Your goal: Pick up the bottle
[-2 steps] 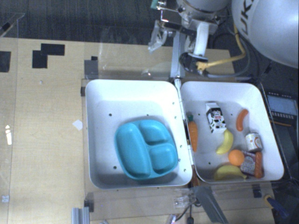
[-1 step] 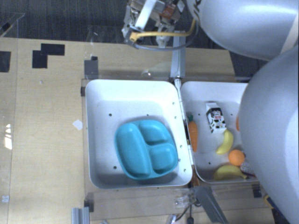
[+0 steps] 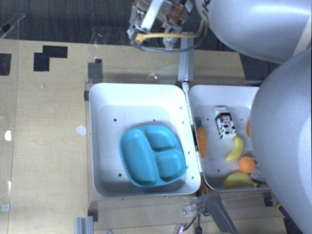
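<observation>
The bottle (image 3: pixel 224 123) lies in the right bin (image 3: pixel 209 101), near two bananas (image 3: pixel 235 149). The gripper (image 3: pixel 152 14) hangs high above the left bin (image 3: pixel 102 130); whether it is spread, one cannot tell.

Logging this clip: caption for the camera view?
Claw raised beyond the bins; blue tray in left bin, bottle, bananas and carrot in right bin.
</observation>
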Robot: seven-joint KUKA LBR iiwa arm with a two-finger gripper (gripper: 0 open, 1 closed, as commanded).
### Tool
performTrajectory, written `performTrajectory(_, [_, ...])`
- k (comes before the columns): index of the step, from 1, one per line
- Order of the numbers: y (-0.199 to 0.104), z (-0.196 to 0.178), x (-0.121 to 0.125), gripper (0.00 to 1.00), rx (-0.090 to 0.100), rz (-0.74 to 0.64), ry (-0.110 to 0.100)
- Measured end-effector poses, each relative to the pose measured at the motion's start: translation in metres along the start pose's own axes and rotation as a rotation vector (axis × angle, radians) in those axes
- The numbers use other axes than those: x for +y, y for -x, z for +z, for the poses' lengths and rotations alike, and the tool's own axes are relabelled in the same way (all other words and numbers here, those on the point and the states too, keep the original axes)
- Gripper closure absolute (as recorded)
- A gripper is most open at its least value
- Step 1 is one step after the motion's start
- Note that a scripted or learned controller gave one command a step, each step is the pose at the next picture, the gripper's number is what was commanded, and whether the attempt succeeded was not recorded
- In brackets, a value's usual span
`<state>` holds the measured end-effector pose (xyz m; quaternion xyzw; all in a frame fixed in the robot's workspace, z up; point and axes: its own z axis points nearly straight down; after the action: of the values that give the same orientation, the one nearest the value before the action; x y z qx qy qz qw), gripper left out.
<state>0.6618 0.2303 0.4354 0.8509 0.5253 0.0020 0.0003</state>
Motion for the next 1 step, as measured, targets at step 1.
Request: performTrajectory(1, [-0.0017, -0.0121, -0.0007, 1.0, 0.004, -0.008, 0.003])
